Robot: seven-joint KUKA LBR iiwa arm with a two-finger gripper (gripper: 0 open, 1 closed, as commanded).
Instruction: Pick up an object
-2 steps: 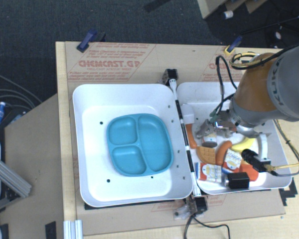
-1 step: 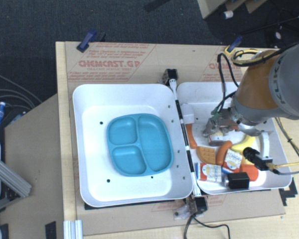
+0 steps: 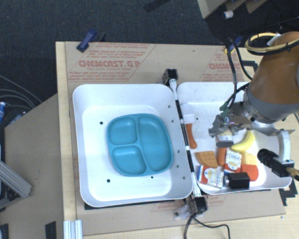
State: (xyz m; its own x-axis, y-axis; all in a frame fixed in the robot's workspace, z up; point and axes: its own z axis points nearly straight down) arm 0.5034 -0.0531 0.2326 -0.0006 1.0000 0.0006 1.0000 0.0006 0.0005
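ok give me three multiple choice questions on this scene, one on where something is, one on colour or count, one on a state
1. Where does the divided plate lie?
A. in the left bin
B. in the right bin
C. on the cardboard outside the bins

2. How many compartments does the plate have?
A. two
B. three
C. five

3. Where does the gripper stand?
A. over the left bin
B. over the clutter in the right bin
C. off the bench

Answers:
1. A, the plate rests in the middle of the left bin.
2. B, two ridges split it into three sections.
3. B, it is down among the small objects near the yellow banana.
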